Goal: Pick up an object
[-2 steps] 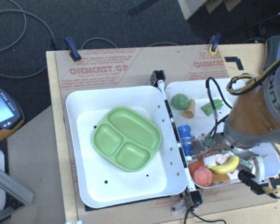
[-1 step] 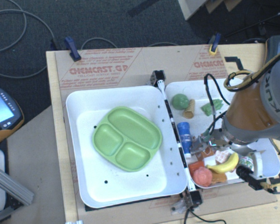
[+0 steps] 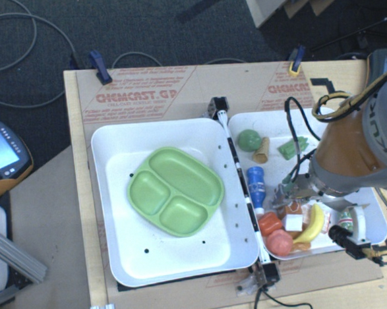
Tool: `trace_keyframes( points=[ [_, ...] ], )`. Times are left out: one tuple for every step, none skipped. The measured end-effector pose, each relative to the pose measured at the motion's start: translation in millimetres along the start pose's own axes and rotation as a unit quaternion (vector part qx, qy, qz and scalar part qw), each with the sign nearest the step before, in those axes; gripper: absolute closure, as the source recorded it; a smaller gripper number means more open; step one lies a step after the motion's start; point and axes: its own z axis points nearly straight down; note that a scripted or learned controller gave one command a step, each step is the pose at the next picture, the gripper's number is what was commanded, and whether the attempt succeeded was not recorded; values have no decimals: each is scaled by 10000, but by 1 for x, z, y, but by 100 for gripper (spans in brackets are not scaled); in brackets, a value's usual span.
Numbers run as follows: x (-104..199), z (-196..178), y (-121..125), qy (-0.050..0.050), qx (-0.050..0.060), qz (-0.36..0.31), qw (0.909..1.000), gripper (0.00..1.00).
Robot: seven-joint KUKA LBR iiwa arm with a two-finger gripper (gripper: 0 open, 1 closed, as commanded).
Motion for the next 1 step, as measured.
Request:
trace_keyframes(
  points=[
    [101,-92,35,50,9,-78,10000,100]
  ],
)
